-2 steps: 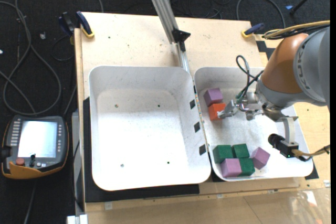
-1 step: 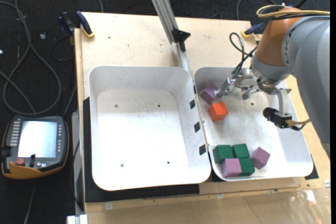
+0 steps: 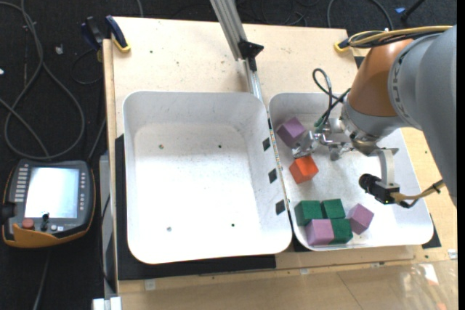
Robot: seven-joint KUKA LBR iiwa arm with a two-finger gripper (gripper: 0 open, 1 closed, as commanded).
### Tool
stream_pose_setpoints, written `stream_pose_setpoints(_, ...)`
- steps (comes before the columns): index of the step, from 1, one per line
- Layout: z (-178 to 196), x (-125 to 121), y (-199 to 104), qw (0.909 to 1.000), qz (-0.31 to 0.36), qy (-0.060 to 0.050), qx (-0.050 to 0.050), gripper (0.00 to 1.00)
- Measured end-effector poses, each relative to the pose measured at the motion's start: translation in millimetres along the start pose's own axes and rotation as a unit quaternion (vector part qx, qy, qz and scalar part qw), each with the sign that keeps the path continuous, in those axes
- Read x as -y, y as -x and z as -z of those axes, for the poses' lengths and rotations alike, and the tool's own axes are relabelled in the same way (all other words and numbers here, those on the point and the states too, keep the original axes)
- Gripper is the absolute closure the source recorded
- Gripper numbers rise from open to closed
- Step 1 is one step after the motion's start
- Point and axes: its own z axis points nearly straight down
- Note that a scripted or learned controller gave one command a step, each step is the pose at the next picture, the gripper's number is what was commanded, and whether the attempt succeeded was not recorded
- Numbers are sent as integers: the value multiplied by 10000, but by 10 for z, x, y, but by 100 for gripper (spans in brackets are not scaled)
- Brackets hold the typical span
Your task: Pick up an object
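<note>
- Gripper (image 3: 309, 147) sits low in the right bin (image 3: 421, 229), near its upper left corner, arm reaching in from the right edge. Can't tell how it's set, the wrist hardware hides too much.
- Orange cube (image 3: 304, 169) is right under the tip, touching or nearly so. Nothing shows it being pinched, so I wouldn't call it held.
- Purple cube (image 3: 292, 131) lies just beside the tip, toward the bin's far left corner. Looks like the arm came down between these two, so either could be the target. My guess is the orange one.
- Rest of the blocks are bunched along the near edge: two green cubes (image 3: 323, 211), a purple block (image 3: 319, 231) in front, and another purple one (image 3: 361, 217) to their right. Well apart from the tip.
- Left bin (image 3: 134, 178) sits alongside.
</note>
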Motion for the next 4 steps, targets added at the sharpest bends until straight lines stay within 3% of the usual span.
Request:
stream_pose_setpoints(1, -32, -583, 85, 9997, 58, -237, -2, 0)
stream_pose_setpoints(2, 609, -81, 125, 10000, -5, 1, -3, 0)
stream_pose_setpoints(3, 583, -680, 11, 10000, 33, 28, 2, 0)
stream_pose_setpoints(4, 857, 91, -6, 10000, -9, -11, 0, 0)
